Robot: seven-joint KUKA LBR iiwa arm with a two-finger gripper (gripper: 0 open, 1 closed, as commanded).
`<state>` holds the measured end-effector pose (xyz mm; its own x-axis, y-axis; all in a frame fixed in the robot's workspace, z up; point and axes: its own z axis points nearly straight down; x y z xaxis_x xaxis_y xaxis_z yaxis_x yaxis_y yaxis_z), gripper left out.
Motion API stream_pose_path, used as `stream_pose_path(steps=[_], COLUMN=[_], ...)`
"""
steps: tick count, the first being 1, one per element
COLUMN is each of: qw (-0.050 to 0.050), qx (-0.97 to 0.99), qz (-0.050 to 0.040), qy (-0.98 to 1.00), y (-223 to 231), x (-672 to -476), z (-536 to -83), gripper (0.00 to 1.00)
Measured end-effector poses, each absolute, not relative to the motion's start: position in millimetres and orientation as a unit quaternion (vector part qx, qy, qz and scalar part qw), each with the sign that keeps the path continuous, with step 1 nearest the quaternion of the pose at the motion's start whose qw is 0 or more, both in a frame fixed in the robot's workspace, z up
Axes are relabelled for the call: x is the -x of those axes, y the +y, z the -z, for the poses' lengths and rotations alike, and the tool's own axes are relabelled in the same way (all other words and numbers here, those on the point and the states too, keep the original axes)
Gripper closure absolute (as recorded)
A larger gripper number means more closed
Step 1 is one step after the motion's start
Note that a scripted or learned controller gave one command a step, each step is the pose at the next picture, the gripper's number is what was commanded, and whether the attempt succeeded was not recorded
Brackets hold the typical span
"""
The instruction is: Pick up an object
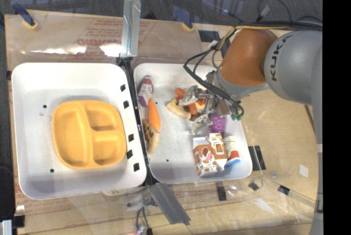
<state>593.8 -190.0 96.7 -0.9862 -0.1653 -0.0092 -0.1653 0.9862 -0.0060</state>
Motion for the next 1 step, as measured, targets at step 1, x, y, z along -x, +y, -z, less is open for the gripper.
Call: stream_pose_path(steps=[1], qw=[0.005], qx=[-0.003], qz=[0.0010], qy=[1.000], y=[-183.9], x=[-601.8], z=[-96.3], gripper=[0.00])
